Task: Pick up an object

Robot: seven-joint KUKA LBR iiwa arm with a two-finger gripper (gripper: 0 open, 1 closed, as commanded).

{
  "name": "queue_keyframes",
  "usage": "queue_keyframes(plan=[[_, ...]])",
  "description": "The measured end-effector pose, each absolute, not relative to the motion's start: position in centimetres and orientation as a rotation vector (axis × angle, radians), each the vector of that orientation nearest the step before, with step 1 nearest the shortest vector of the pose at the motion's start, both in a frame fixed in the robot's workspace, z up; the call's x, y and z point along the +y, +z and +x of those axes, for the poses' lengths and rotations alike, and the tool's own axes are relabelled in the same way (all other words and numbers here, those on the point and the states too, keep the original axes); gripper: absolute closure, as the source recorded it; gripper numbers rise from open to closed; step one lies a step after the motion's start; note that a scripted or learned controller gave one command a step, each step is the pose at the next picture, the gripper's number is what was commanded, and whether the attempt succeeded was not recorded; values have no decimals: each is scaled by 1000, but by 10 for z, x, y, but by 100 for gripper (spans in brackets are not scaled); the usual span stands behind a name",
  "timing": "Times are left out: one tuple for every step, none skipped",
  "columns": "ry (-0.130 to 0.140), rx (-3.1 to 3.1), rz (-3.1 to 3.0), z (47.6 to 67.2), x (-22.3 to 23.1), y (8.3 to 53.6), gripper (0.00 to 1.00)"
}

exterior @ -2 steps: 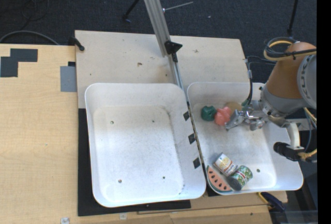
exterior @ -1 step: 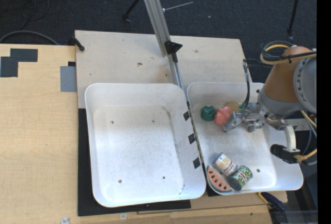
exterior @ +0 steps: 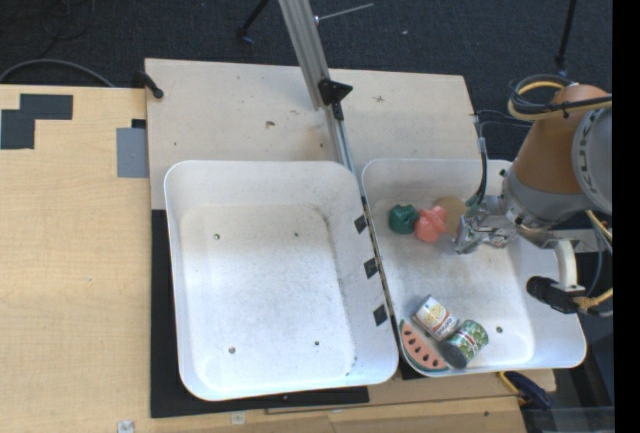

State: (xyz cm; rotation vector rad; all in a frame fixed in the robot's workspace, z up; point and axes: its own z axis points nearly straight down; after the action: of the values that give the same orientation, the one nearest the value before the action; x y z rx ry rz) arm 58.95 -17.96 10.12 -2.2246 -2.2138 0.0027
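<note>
Low in the right bin (exterior: 545, 351), the end effector (exterior: 478, 235) sits near that bin's far right area, its metal fingers pointing down and leftward toward the bin floor. We cannot tell how far apart the fingers stand; the metal parts blur together, and we see nothing clearly between them. We see the arm (exterior: 560, 156) reaching in from the surface's right edge, its grey body bent downward with the orange band above the wrist, and dark cables looping beside it.

Just to the left of the end effector lies a pink object (exterior: 431, 224), close to the fingertips; whether they touch it we cannot say. Touching or just beside the pink object, on its left, sits a dark green object (exterior: 402, 217), near the divider between the bins. A pale yellowish object (exterior: 450, 210) shows partly behind the pink one, toward the far edge.

Toward the near edge of the right bin, well apart from the end effector, we find a watermelon slice toy (exterior: 421, 350) against the bin's near left corner, a small can with a printed label (exterior: 435, 316) just above it, and a green can (exterior: 468, 337) beside that.

We see the left bin (exterior: 200, 221) side by side with the right one on the surface (exterior: 240, 111).
</note>
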Motion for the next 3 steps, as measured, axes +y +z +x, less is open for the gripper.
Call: queue_keyframes(plan=[[-2, -2224, -2221, 595, -173, 148, 100], [-4, -2226, -2222, 590, -168, 208, 100], [-2, -2225, -2221, 590, -169, 244, 100]])
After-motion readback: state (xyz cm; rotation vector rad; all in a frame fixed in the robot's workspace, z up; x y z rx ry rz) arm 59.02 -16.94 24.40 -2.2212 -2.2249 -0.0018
